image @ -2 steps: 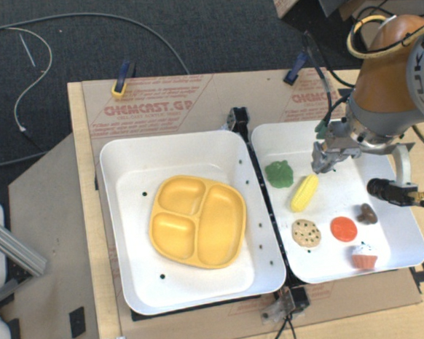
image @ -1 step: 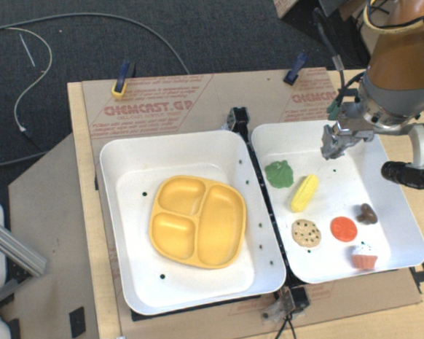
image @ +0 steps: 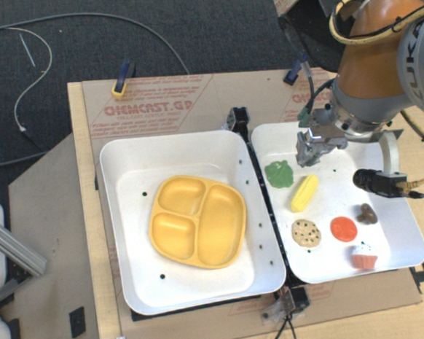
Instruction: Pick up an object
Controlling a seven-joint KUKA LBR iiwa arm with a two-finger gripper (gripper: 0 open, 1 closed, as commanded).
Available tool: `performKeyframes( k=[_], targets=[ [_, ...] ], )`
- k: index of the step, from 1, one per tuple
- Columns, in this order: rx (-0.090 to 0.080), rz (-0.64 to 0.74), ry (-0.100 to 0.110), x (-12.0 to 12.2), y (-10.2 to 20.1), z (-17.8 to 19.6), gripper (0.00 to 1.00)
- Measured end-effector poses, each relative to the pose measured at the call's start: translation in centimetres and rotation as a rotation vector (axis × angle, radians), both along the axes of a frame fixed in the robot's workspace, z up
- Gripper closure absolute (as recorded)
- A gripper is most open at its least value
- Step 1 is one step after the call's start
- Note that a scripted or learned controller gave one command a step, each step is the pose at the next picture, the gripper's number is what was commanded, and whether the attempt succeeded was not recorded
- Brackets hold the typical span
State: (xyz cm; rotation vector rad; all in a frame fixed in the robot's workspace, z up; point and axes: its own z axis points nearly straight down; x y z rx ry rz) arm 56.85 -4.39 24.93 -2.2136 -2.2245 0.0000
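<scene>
objects for picking lie in the right white bin (image: 415,248), at right of frame: a lumpy green piece (image: 279,174), a ridged yellow corn cob (image: 304,193) just below it, a speckled round cookie (image: 305,233), a flat orange-red disc (image: 343,228), a small brown lump (image: 366,214) and a pink cupcake (image: 363,256). gripper (image: 310,152) hangs at the bin's upper left, just right of the green piece; whether its fingers are open or closed cannot be told. left white bin (image: 120,209) holds a glossy yellow three-compartment plate (image: 198,221).
</scene>
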Motion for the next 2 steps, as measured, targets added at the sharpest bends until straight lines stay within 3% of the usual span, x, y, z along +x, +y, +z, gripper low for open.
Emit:
performKeyframes(
  k=[1, 2],
  targets=[
    [-0.001, -0.003, 0.001, -2.2, 4.7, 0.4, 1.0],
    [0.0, 0.0, 0.003, -3.7, 9.6, -1.5, 1.0]
  ],
)
